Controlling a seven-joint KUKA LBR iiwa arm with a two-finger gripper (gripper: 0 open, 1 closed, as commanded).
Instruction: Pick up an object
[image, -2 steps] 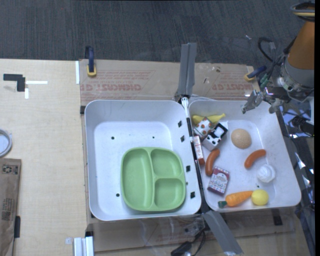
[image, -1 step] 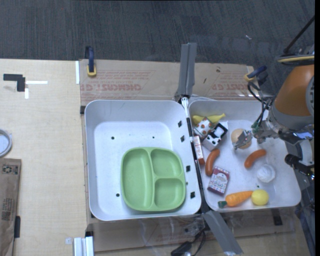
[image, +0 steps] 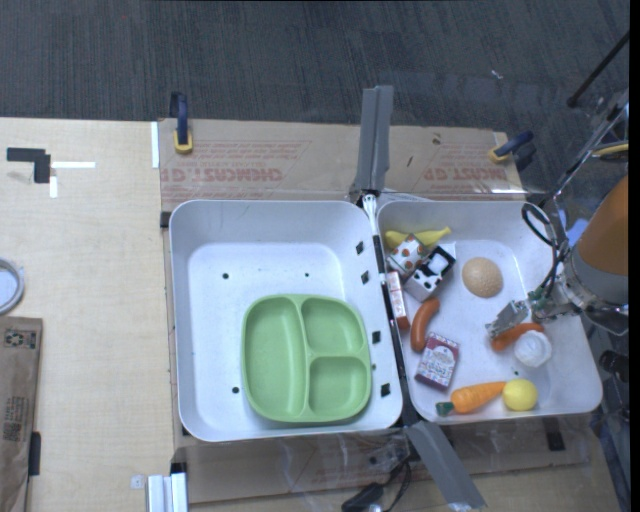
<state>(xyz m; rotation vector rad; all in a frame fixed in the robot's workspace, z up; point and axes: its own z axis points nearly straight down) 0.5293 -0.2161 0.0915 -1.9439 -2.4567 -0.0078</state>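
Reaching in from the right, the end effector (image: 508, 319) is placed low in the right bin (image: 500, 215); whether it is apart or together cannot be told. An orange item (image: 515, 335) and a white round object (image: 531, 349) are lying directly under it, touching each other. On the cardboard (image: 300, 160) behind the bins, mirrored writing is seen, not clearly readable.

A divided tray (image: 305, 358) lies in the left bin (image: 200, 300). In the right bin (image: 500, 245), a ball (image: 482, 277) sits at twelve o'clock, a carrot (image: 478, 397) and lemon (image: 520, 395) at six.
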